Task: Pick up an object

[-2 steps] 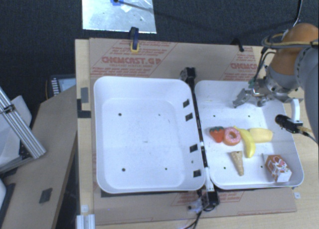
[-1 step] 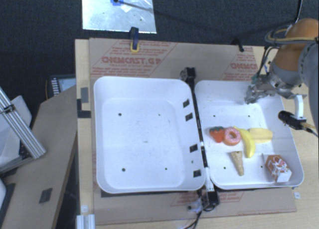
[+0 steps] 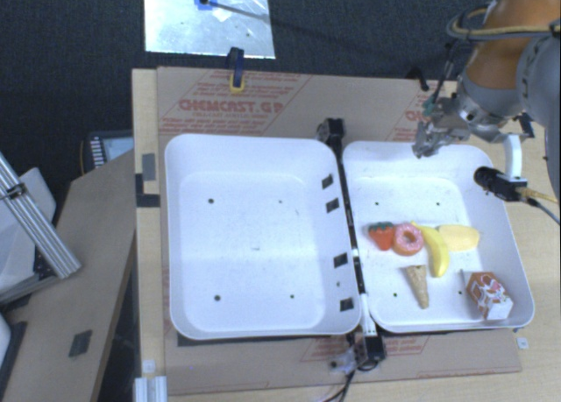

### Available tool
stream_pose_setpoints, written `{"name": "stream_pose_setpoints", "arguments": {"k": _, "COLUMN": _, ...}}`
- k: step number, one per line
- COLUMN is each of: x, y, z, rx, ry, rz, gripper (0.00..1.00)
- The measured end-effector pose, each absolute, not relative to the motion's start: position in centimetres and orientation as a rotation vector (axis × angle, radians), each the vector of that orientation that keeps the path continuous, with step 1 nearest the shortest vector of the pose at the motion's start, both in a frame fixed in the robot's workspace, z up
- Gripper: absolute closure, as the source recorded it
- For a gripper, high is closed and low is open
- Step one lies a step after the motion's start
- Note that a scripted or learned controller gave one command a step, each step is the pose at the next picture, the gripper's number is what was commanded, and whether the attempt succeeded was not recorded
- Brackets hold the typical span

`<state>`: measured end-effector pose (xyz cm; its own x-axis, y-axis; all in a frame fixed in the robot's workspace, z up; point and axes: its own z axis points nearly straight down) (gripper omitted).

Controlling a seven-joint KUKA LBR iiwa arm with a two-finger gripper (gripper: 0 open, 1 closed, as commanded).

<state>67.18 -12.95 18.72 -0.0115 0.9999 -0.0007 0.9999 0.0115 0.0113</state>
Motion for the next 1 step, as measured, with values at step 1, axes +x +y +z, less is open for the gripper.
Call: {"name": "stream_pose_setpoints", "arguments": {"k": 1, "x": 66.70, "y": -16.95, "z": 7.90, "rx": 2.224, "ry": 2.222, "rz": -0.004, "gripper": 1.00}}
